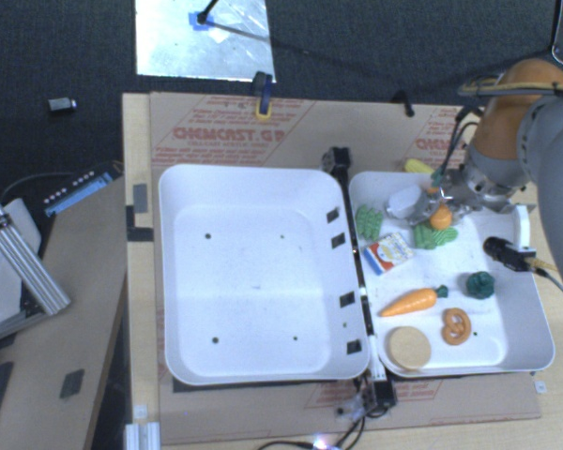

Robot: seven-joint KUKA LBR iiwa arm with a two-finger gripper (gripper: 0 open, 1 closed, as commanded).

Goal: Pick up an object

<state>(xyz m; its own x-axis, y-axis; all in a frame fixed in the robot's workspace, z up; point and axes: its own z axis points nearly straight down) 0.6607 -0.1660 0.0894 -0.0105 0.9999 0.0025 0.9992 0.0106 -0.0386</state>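
My gripper hangs low over the back of the right bin, reached in from the right. A small orange ball lies right under its tip, resting against a green leafy piece. A pale grey round thing sits just left of the tip. Whether the ball is gripped is hidden. Also in this bin are a green vegetable, a small printed packet, a carrot, a pretzel, a beige disc, a dark green broccoli and a yellow piece.
The left bin stands beside the right one, with a black clipped divider between them. Both rest on a cardboard sheet. A shiny plate lies beyond the bench.
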